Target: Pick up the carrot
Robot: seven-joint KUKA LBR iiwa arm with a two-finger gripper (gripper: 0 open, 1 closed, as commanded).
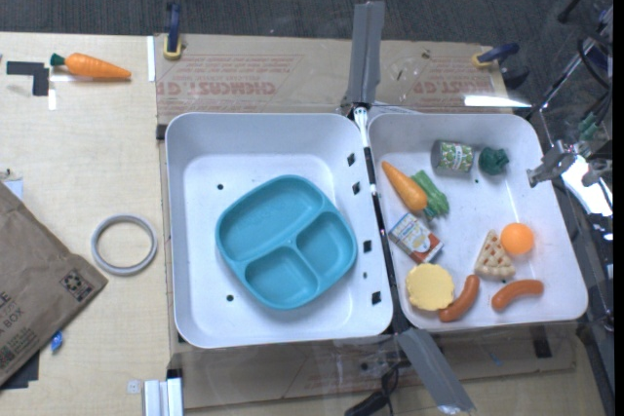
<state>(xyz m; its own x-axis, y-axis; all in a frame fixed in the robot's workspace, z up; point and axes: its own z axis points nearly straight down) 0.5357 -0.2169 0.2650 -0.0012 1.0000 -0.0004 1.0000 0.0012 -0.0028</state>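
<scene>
Carrot (410,188) loose in right bin (546,239)

bins: 2, white, side by side; left bin (185,209), right bin (546,209)
plates: 1, blue divided plate (285,241), inside left bin
carrots: 2; one (408,188) in right bin near its left wall, one (90,66) on the bench well left of left bin
sausages: 2; (461,298) and (517,293), both in right bin along its front wall
oranges: 1 (517,239), right bin
pizza slices: 1 (493,258), right bin
cans: 1 (453,157), right bin, back
tape rings: 1 (124,243), left of left bin
</scene>
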